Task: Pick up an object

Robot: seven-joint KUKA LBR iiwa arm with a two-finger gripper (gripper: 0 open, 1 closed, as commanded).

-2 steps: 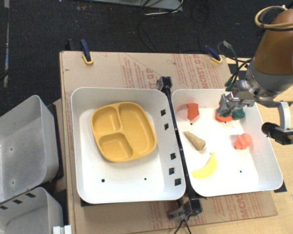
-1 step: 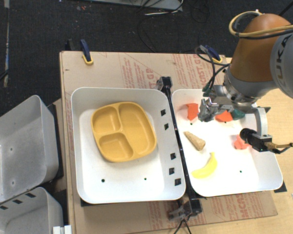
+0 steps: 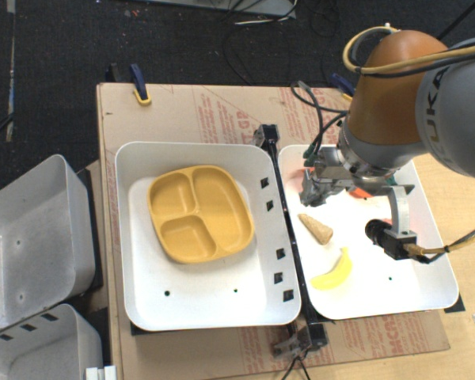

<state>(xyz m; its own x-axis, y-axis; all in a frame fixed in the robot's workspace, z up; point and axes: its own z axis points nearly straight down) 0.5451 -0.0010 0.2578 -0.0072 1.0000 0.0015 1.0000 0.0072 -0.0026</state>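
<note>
Two white bins (image 3: pixel 134 212) are sitting on the bench; the tool (image 3: pixel 315 190) is hovering over the right one, near a cone (image 3: pixel 317 228) and banana (image 3: pixel 333 272).

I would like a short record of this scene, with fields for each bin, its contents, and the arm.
left bin: holds a yellow divided plate, three compartments, lying flat
right bin: holds a yellow banana, a tan cone-shaped piece, a small red object partly hidden under the arm
cone and banana: apart, cone above banana in the view
arm: over the upper part of the right bin
pincer: low near the bin's left wall; nothing seen held
</note>
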